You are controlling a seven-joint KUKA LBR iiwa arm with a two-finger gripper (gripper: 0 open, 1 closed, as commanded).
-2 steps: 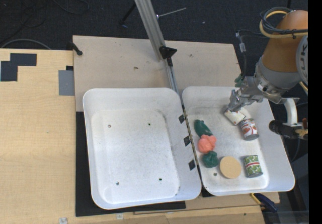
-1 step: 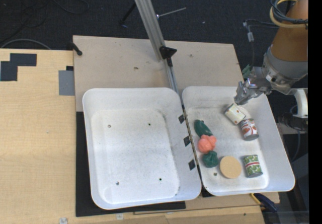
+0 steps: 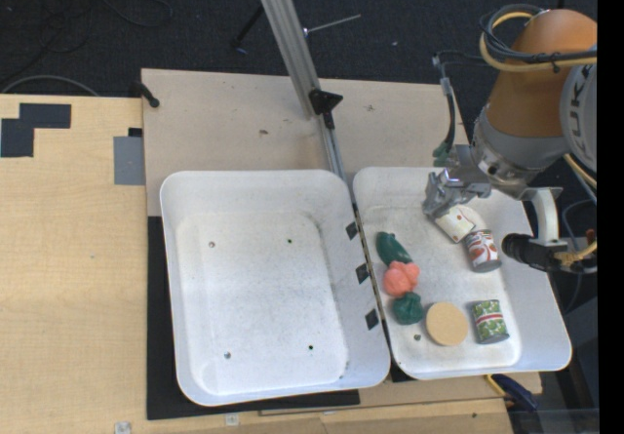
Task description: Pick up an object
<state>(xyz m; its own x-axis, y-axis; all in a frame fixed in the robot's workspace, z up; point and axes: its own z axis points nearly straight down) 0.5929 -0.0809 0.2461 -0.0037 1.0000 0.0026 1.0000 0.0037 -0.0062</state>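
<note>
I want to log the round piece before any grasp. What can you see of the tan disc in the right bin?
The tan disc is flat, round, plain, wood- or cork-like, and lies face up near the front of the right bin. A dark green lump sits close at its left, a green can close at its right; contact unclear.

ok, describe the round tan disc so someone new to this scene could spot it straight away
Start at the right bin, the one that holds all the small objects. Go to its near edge: the round tan disc lies flat there, between a dark green lump on its left and a green-labelled can on its right. It is the one flat, plain, cork-coloured circle among them.
</note>
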